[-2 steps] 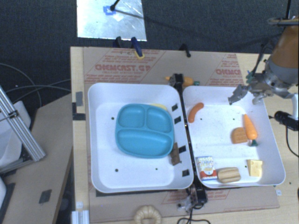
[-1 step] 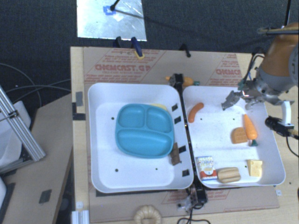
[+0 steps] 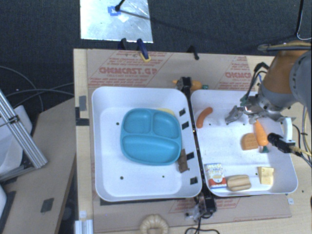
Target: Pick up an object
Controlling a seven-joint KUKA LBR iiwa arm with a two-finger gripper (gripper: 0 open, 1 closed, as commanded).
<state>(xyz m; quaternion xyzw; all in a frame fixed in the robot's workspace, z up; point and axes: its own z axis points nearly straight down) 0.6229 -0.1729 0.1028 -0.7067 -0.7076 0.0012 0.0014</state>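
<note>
A cardboard-topped bench (image 3: 146, 67) sits on dark carpet, bearing two shallow white bins side by side. In the left bin (image 3: 105, 130) lies a blue divided plate (image 3: 150, 135), smooth plastic with three compartments. The right bin (image 3: 219, 145) holds the toy food I can choose from: a sausage (image 3: 204, 116), a carrot (image 3: 260, 133), a toast slice (image 3: 249, 141), a small carton (image 3: 215, 174), a bread roll (image 3: 238, 182) and a cheese wedge (image 3: 265, 174).

My gripper (image 3: 235, 115) hangs over the upper part of the right bin, its metal fingers spread apart and clasping nothing. The sausage is the nearest piece — just to the gripper's left, a smooth orange-red cylinder whose long axis runs diagonally, upper right to lower left. I judge the fingers would need to straddle it across that axis. The carrot lies near too, below and to the right, tapered and nearly upright in the view.
</note>
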